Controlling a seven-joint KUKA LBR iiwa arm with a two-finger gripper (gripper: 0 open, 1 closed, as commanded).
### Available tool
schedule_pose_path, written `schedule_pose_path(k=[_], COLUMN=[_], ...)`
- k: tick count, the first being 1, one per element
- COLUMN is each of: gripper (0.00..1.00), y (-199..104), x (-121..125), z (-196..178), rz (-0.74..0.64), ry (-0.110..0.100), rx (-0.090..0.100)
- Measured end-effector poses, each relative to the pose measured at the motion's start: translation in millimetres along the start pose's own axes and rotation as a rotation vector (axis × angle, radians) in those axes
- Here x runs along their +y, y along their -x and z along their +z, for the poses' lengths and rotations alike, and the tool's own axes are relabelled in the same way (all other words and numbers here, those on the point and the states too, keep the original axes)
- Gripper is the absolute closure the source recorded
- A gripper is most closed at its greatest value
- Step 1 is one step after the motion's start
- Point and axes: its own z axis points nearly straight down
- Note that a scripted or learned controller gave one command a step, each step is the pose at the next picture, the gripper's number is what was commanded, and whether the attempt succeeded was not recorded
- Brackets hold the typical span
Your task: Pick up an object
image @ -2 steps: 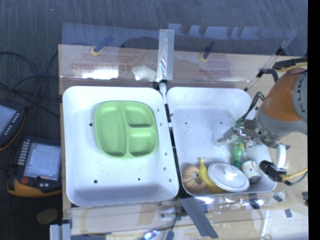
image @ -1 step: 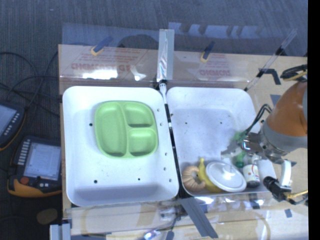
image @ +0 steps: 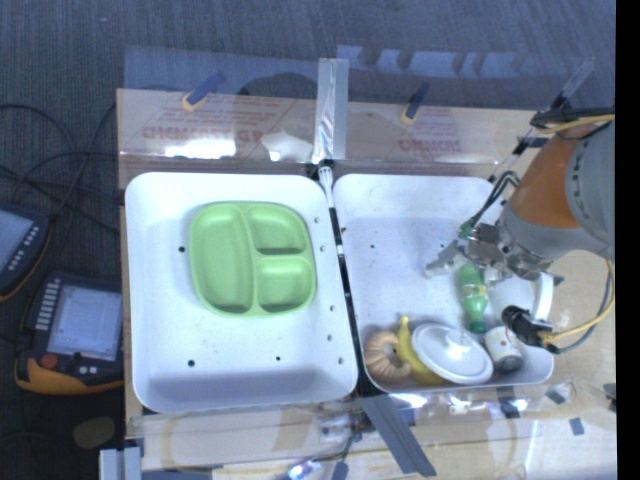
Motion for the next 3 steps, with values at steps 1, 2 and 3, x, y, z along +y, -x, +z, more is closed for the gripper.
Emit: schedule_pose_path(k=[1,2,3], gripper=[0.0,1.0,1.0], y=[-5.0,-5.1,-47.2], x=[14.5,15.8,-20.1], z=[0.6,-9.5,-123.3], rz=[-0.172,-0.172,0.164], ry=[-0.001,0.004,-0.008], rx=[-0.015,-0.016,-0.018])
